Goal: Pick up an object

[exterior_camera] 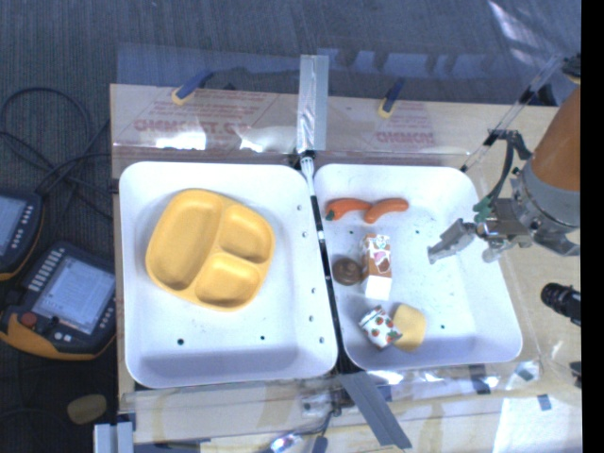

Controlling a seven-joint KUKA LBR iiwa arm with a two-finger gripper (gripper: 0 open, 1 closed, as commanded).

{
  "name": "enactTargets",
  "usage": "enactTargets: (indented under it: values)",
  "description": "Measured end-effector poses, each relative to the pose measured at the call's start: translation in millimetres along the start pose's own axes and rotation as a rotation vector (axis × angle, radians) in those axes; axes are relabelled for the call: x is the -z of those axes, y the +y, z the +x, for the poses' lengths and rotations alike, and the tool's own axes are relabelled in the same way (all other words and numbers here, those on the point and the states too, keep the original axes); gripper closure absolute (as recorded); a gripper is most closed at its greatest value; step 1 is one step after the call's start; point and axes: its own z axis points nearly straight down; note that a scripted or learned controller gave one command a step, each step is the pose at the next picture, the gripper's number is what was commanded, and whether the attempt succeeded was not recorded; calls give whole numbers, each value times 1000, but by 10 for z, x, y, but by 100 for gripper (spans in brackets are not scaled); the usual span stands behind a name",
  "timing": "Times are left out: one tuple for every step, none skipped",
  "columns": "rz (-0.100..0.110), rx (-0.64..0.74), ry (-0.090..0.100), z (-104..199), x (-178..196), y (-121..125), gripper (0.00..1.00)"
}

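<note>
Reaching line: the tool [453, 242] is seen at the 3 o'clock side of the right bin [491, 347], with the small items lying toward 9 o'clock from it.
Tool state: cannot be told; nothing is seen held.
Nearest target: white carton [378, 258], upright, long axis 12-to-6.
Neighbours: brown ball [348, 271] touching at 9 o'clock; orange carrot [366, 209] at 12; yellow block [409, 325] at 6.
Obstruction: none is judged between tool and carton.
Left bin: a yellow divided plate [209, 247] is held.

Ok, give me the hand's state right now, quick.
Hand: over the right bin, away from the toys; whether it is open or shut cannot be told, and nothing shows in its grip.
</note>
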Motion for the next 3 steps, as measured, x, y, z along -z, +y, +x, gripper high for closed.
enactTargets:
  values:
    - [5, -549, 1, 502, -990, 116, 0]
    - [-12, -885, 10, 561, -1488, 274, 0]
    - [-43, -1243, 22, 152, -1583, 1126, 0]
